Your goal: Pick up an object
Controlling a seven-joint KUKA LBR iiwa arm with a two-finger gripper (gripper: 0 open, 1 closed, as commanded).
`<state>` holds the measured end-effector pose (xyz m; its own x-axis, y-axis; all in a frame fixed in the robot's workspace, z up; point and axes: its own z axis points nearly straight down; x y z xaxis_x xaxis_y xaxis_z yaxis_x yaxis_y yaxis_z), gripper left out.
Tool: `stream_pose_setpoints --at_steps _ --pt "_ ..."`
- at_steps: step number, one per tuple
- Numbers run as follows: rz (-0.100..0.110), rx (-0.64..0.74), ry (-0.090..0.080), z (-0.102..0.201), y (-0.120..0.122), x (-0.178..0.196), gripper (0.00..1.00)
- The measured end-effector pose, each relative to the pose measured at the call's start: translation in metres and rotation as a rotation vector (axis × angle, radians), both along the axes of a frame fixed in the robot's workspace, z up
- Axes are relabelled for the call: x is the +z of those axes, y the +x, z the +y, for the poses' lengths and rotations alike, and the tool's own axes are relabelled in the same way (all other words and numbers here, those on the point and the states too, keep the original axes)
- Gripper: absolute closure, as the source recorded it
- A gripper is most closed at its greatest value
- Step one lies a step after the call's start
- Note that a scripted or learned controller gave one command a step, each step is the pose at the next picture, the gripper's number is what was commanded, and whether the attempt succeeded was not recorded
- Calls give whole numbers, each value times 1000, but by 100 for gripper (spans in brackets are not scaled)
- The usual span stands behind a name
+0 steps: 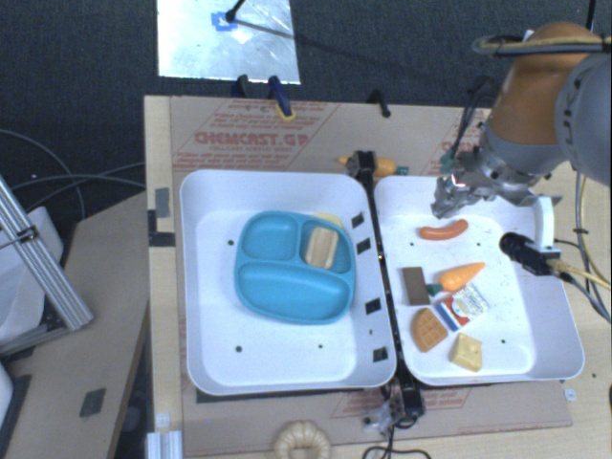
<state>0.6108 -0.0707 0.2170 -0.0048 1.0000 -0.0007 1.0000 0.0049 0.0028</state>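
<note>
Hovering end effector [448,202], grip unclear, two bins [206,352], six toy foods [443,229], one blue tray [287,290]

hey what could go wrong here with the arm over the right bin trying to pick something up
1. The gripper hangs beside the hot dog, near the rear of the right bin; coming straight down it may miss and close on nothing.
2. The carrot, brown block, small packet, waffle and cracker lie crowded together, so a grasp there could nudge neighbours or catch two at once.
</note>
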Motion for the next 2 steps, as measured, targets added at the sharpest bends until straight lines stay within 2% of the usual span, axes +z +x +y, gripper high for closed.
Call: stream_pose_setpoints --at_steps 1,2 --pt "2 -3 0 -3 -9 -2 100" --pt "1 0 0 7 -8 1 100"
